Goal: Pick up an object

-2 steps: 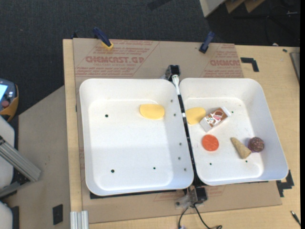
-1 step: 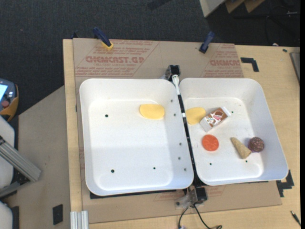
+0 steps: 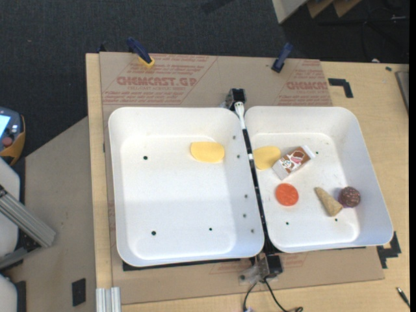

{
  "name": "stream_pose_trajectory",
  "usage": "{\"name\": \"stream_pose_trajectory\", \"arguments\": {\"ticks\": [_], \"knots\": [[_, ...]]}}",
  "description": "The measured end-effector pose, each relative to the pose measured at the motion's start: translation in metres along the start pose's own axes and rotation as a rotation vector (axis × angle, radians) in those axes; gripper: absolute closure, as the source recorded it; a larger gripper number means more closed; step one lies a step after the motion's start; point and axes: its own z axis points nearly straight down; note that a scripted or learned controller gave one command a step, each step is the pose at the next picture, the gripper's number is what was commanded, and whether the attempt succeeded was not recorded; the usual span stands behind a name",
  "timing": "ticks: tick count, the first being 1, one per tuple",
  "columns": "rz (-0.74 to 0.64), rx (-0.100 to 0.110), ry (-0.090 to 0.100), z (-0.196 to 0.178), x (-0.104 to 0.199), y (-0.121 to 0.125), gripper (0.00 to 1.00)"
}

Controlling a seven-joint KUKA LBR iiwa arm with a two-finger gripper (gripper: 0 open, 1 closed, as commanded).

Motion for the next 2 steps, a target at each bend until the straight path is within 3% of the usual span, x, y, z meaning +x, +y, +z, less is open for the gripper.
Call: {"name": "stream_pose_trajectory", "arguments": {"ticks": [1,2], "knots": [[-0.002,-0.003,-0.001,0.001,-0.002,0.089,1.0],[-0.002,-0.002,0.0,0.001,-0.002,0.154,1.0]]}}
